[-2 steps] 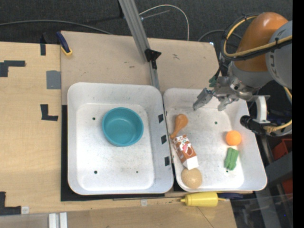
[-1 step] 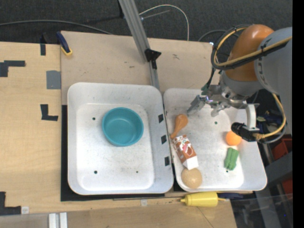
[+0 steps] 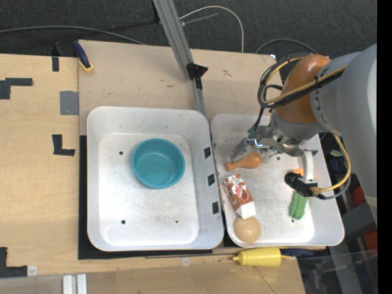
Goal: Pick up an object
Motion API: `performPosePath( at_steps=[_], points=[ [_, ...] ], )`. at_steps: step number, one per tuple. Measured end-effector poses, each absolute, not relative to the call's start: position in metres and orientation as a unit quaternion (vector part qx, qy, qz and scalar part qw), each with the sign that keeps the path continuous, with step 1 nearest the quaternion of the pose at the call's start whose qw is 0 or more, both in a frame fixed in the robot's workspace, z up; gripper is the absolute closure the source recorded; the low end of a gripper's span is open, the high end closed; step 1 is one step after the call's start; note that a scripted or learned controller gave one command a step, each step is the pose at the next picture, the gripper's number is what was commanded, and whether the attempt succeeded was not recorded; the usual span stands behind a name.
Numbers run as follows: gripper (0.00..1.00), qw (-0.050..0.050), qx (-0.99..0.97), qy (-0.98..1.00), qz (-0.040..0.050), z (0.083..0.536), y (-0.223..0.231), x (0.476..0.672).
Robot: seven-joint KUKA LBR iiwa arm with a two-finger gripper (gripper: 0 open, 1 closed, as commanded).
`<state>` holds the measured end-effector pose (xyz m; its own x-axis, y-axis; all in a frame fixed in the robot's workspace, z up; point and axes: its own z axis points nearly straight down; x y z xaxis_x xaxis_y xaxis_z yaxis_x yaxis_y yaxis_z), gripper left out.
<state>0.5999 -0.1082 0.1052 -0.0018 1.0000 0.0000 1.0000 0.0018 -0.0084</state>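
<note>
Arm over the right bin, gripper low by the orange drumstick.

From above: a pale wood bench [image 3: 37, 164] with black tape marks and a grey patch carries two white bins – the left bin [image 3: 104, 225] holds a teal bowl [image 3: 159, 163], the right bin [image 3: 324, 231] holds the rest. The gripper [image 3: 252, 143] sits just above the drumstick [image 3: 245, 160], near touching it; whether its fingers are apart or together I cannot tell. Below the drumstick lie a red-and-white tube [image 3: 239, 195] and a tan ball [image 3: 247, 229], the ball against the bin's front rim. A green piece with an orange tip [image 3: 297, 198] lies to the right. A yellow bottle [image 3: 260, 257] rests on the bench outside the front rim. A grey pole [image 3: 177, 35] slants in from the top – dark carpet [image 3: 92, 5] behind the bench.
</note>
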Motion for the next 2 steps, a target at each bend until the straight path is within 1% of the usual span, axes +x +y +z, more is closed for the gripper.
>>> performPosePath(
  at_steps=[1,2],
  points=[
    [1.00,-0.007,-0.706,-0.708,-0.0032,0.126,-0.110,0.606],
    [1.00,-0.002,-0.707,-0.708,-0.0009,0.169,-0.112,0.604]
  ],
)
